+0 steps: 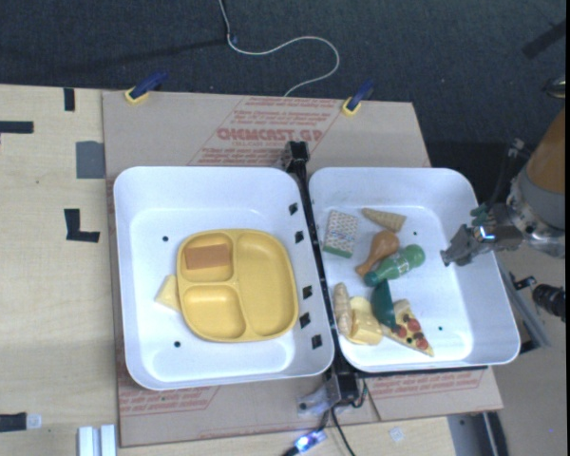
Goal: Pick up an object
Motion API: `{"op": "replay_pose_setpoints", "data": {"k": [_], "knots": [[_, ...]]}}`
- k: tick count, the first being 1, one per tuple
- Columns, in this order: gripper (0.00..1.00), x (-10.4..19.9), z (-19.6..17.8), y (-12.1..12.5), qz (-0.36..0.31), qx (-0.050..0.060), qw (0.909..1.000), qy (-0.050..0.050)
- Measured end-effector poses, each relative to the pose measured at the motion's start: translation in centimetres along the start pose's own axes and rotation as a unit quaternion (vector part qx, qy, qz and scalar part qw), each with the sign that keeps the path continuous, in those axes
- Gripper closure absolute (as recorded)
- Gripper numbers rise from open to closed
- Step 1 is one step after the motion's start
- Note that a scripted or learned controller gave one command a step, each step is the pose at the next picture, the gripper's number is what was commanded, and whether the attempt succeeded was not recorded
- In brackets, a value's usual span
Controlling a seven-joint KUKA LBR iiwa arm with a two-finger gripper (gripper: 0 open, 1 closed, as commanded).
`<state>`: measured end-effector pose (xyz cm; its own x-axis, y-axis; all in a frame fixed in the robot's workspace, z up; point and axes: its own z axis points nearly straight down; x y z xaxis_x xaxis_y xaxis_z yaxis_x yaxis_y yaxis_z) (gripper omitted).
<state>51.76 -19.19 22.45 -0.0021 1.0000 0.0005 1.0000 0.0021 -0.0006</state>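
White bins sit side by side on the bench. The right bin (461,193) holds a small heap of toy food, and that is where a pick has to happen. The arm (551,174) comes in from the right, and its gripper (470,240) hangs over the right rim of that bin, well apart from the heap. Whether the jaws are open or shut I cannot tell — the dark tip is too small and blurry. Nothing can be seen between them.

In the heap there is a green bottle (399,264) touching a brown drumstick (380,250), a pizza slice (410,329) near the front, a cone (385,219) near the back, a checked block (341,233) by the wall between the bins, and a pale lump (356,319) at the front left. The left bin (133,217) holds a yellow tray (266,283) with a brown piece (207,255) in one part.

My guess is that this is the reaching step — no toy is picked yet. Next the gripper needs to move left over one toy, go down, and close on it. The cone lies a bit apart from the rest, so it may be the easiest one.
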Motion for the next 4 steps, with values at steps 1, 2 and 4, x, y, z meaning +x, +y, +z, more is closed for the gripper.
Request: {"op": "replay_pose_setpoints", "data": {"k": [1, 2, 4], "knots": [[1.0, 4.5, 1.1, 2.6, -0.001, 0.001, 1.0, 0.0], [1.0, 8.5, 1.5, 4.8, -0.001, 0.0, 1.0, 0.0], [1.0, 17.0, 1.9, 8.9, -0.001, 0.0, 1.0, 0.0]]}}
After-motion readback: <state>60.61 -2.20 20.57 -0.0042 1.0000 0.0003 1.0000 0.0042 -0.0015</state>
